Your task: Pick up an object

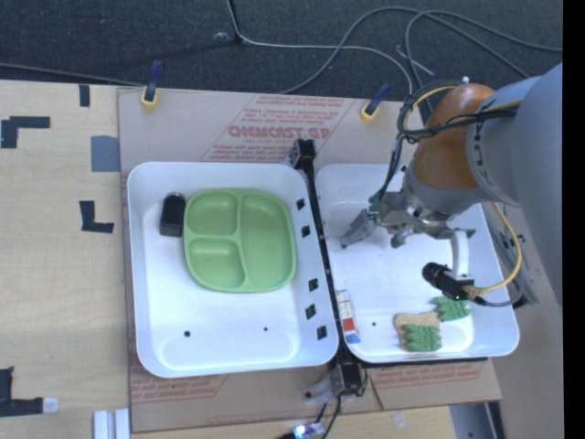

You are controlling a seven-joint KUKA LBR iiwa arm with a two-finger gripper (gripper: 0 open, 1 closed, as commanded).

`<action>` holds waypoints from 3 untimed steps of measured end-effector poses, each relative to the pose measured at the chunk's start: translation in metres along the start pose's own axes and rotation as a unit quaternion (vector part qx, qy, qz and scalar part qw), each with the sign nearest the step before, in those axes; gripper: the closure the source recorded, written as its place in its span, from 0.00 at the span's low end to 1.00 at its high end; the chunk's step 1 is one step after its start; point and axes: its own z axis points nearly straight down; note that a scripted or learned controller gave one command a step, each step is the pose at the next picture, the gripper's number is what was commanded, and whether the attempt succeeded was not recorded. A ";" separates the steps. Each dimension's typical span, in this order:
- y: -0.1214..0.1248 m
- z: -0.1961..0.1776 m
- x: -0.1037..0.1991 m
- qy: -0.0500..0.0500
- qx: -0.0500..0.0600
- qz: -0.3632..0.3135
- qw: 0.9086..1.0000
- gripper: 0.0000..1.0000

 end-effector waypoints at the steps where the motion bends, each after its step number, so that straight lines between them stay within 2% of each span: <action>1: 0.001 -0.012 0.001 0.000 -0.001 -0.001 1.000 1.00; 2: 0.008 -0.071 0.006 0.000 -0.005 0.000 1.000 1.00; 3: -0.002 -0.124 0.002 0.000 -0.004 0.000 1.000 1.00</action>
